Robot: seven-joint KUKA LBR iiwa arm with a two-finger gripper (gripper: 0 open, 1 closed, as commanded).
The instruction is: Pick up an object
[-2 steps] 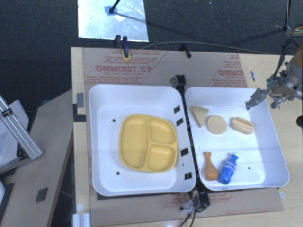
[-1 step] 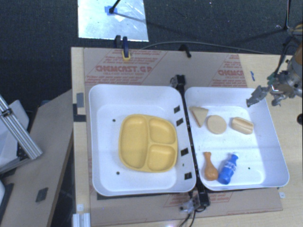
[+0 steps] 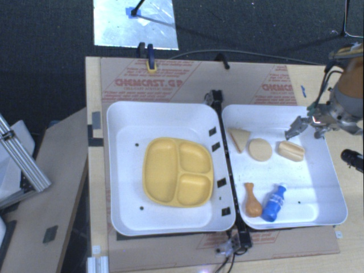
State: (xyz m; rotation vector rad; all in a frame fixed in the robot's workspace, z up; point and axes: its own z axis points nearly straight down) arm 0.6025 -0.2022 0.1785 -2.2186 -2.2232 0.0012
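The right bin [image 3: 318, 169] holds several toy foods: a tan wedge [image 3: 239, 139], a round tan cookie [image 3: 260, 149], a bread roll [image 3: 290, 151], an orange drumstick [image 3: 252, 201] and a blue bottle [image 3: 274, 202]. My gripper [image 3: 307, 128] hangs over the bin's far right part, just above and to the right of the bread roll. Its two fingers are spread apart and hold nothing.
The left bin [image 3: 128, 152] holds a yellow divided plate [image 3: 177, 171]. Black clips line the divider [image 3: 222, 164] between the bins. The arm's orange band [image 3: 354, 73] is at the right edge. A metal rail [image 3: 23, 158] stands at the far left.
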